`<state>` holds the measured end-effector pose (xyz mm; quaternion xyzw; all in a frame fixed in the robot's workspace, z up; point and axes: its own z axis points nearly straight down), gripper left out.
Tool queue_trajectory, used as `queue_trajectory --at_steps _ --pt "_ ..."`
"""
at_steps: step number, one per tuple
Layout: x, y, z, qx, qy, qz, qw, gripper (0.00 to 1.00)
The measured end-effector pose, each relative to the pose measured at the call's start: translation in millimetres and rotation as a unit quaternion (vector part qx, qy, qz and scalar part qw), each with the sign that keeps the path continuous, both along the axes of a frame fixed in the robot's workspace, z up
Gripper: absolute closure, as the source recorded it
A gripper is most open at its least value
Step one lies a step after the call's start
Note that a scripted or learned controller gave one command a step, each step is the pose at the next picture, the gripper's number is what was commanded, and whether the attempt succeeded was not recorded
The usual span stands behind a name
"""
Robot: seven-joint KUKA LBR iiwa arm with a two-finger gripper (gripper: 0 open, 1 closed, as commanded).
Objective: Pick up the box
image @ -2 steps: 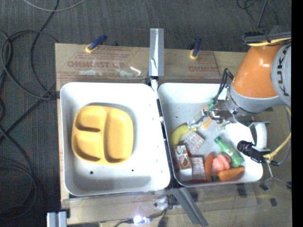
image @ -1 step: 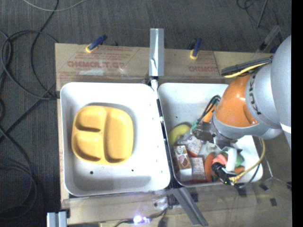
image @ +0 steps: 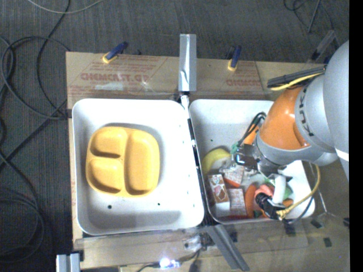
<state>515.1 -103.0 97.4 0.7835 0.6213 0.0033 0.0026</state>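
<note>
A small red and white box [image: 218,188] lies flat near the left wall of the right bin [image: 227,120], towards its front. An orange-red packet [image: 237,200] lies beside it on the right. My gripper [image: 243,162] is low in the right bin, just right of and behind the box, over a cluster of items. The orange wrist band [image: 283,126] and the grey arm hide the right part of the bin. From this view I cannot say whether the gripper touches the box.
A yellow round fruit [image: 215,158] sits behind the box by the bin's left wall. Orange, green and white items [image: 266,200] crowd the front right of the bin. The left bin [image: 170,208] bears a yellow divided plate [image: 123,161].
</note>
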Motion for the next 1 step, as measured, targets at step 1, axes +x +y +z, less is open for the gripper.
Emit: queue_trajectory --at_steps 1 --pt "18.4 52.7 106.4 -0.0009 0.006 -0.002 1.0000 1.00"
